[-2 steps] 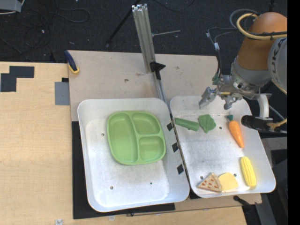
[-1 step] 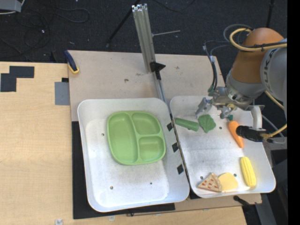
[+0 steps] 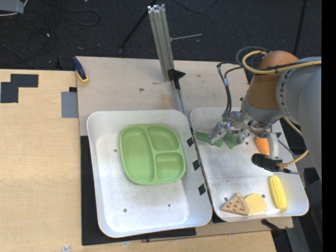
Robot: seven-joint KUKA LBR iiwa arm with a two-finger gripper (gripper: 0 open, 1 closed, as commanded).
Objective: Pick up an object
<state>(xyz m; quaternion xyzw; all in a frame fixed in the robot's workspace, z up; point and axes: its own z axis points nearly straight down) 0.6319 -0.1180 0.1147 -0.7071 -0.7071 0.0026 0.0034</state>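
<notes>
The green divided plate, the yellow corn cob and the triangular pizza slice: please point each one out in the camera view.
Green divided plate (image 3: 137, 152), camera view: its large left compartment.
Yellow corn cob (image 3: 277, 192), camera view: the middle of the cob.
Triangular pizza slice (image 3: 235, 206), camera view: the centre of the slice.

You have two bins side by side. In the left bin (image 3: 105, 203) a divided plate (image 3: 153, 154) lies toward the far side. In the right bin (image 3: 231, 177) the gripper (image 3: 227, 133) is at the far end, a carrot (image 3: 263, 145) just to its right; corn (image 3: 277, 192), cheese (image 3: 256, 204) and a wedge (image 3: 234, 206) line the near-right corner.
</notes>
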